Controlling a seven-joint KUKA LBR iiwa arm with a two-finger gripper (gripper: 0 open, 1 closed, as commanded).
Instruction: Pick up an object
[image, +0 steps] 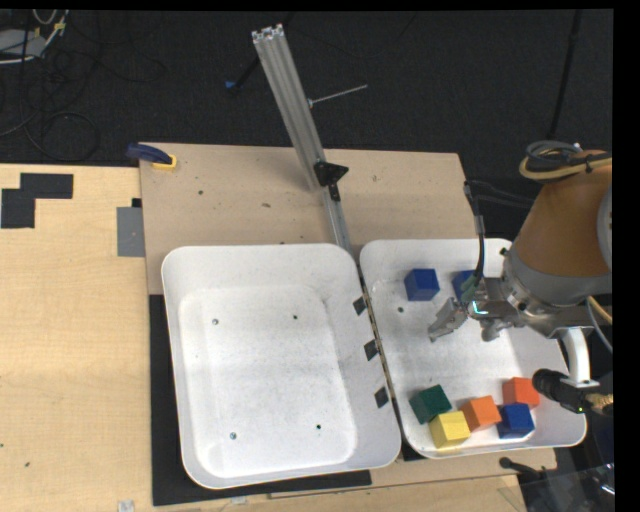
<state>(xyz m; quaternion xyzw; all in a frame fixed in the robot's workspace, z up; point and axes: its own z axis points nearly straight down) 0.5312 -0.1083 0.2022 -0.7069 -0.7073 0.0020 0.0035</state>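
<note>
I park the gripper (465, 318) over the right bin (400, 262), jaws apart and empty, ready to drop. Blue cube (421, 283) sits just left of it, the nearest target. Green (431, 403), yellow (450, 428), orange (482, 411) cubes cluster at the bin's near edge.

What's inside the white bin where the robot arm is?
The right bin holds a blue block near the top, then green, yellow, orange, red and another blue near the bottom. The gripper partly covers another blue thing.
</note>
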